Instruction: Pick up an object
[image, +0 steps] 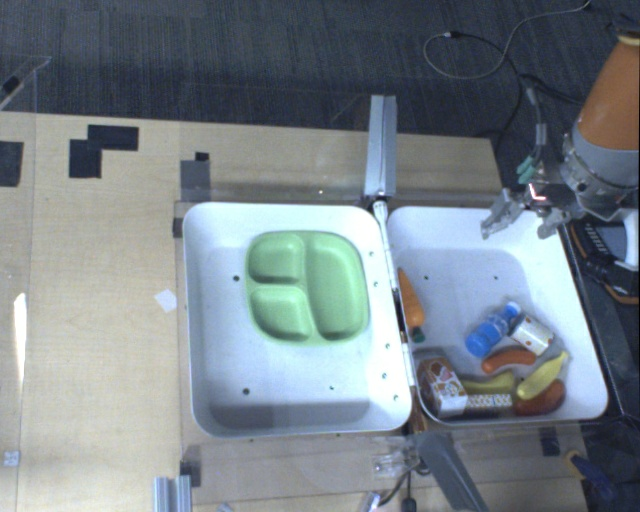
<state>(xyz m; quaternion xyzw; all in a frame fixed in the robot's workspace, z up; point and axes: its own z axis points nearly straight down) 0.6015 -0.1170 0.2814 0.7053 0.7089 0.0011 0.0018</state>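
Green tray (305, 285) in left bin (205, 330), perhaps toy food (510, 375) in right bin (455, 255)

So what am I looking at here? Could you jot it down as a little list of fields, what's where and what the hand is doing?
left bin: holds a green divided plate
right bin: toys heaped in its near right corner
items in the heap: blue bottle, yellow banana, red sausage
along the divider: orange carrot
hand: over the far right edge of the right bin, fingers open, nothing between them
arm: grey with an orange band, enters from the right
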